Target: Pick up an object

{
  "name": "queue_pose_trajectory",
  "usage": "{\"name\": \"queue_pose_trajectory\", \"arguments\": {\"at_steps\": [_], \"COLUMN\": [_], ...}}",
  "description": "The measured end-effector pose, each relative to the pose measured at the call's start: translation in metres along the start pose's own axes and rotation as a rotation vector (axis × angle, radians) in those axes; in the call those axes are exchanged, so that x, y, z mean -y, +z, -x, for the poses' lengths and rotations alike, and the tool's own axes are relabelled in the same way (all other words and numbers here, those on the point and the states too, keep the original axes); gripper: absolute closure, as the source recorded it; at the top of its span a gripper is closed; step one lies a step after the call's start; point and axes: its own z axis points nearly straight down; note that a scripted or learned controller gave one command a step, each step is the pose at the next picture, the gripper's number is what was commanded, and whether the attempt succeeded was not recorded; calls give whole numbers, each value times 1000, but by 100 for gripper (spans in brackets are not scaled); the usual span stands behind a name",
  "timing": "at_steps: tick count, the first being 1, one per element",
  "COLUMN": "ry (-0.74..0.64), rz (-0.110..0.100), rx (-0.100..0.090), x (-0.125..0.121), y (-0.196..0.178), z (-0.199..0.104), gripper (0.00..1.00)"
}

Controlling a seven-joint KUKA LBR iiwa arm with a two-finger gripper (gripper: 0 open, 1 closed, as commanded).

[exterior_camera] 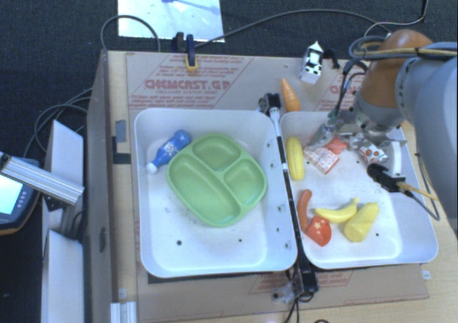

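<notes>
My gripper (335, 130) hangs low over the far part of the right bin (415, 243), reaching in from the right. Just beneath and in front of it lies an orange-and-white packet (324, 156), very close to the gripper's tip; whether they touch is unclear. A yellow oblong piece (294, 158) rests against the bin's left wall. Nearer the front lie a red-orange stick (304, 203), a red strawberry-like piece (319, 231), a banana (336, 212) and a yellow pepper-like piece (361, 221).
The left bin (154, 243) holds a green divided plate (216, 178) and a blue-and-white bottle (168, 150). Behind the bins an orange carrot (290, 95) and a small black-and-white figure (313, 62) sit on the bench. A divider runs between the bins.
</notes>
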Motion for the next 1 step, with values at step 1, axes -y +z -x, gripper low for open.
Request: {"name": "queue_pose_trajectory", "arguments": {"at_steps": [1], "ry": [-2], "rz": [-3], "rx": [0], "x": [0], "y": [-11], "z": [1], "gripper": [100]}}
